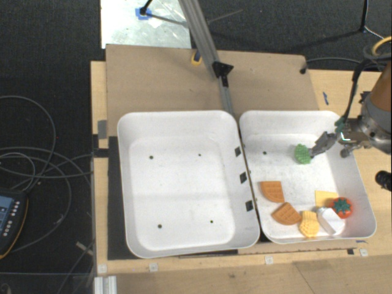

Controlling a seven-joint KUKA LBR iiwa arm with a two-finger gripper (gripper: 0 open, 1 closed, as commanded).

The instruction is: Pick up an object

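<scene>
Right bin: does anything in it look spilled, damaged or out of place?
Nothing stands out. The right white bin holds a green knobbly toy alone near the hand, and orange, yellow, white and red toy pieces clustered at its near right corner. Nothing looks broken or spilled.

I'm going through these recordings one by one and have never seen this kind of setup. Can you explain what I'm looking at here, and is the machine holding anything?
This is one camera fixed above a bench, looking down at a slant. The grey machine entering from the right is a robot arm; its gripper, a two-finger claw, is its hand. On the bench sit two shallow white bins side by side, the left bin and the right bin. In the right bin lie small toy pieces: a green piece at the gripper's tip, two orange pieces, yellow pieces, a white piece and a red one with green top. The gripper touches or nearly touches the green piece, but I cannot tell whether it grips it.
</scene>
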